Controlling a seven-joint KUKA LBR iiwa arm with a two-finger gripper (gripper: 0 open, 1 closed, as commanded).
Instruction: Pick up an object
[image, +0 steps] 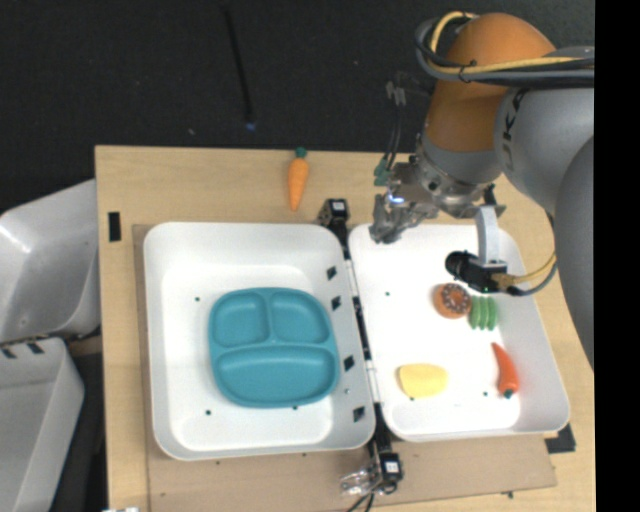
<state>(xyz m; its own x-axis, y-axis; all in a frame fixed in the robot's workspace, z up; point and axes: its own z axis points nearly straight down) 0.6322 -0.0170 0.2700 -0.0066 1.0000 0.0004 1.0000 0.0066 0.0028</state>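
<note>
A: Starting at the left, what room is there along the edges?

B: The table (120, 300) shows a bare wooden strip left of the left bin (170, 400), and a wider strip above both bins. A carrot (297, 180) lies on that upper strip, outside the bins, just above the left bin's top right corner. A small black clip (333, 212) sits near it, where the two bins meet.

A: And inside the left bin?

B: A blue tray (272, 346) with three compartments lies in the middle, with white floor open all round it.

A: What stands between the bins?

B: Their rims touch, with small black clamps down the seam.

A: The right bin (400, 290)?

B: Its left half is mostly open floor. A yellow piece (422, 379) lies low in the middle. Further right a round brown piece (452, 301) touches a green piece (484, 313), and a red pepper (507, 370) lies near the right wall.

A: The gripper (388, 225)?

B: It hangs over the right bin's top left corner, well apart from those four things. I cannot tell whether the fingers are released or clenched. Nothing shows between them. The arm (480, 90) crosses the bin's upper right.
</note>
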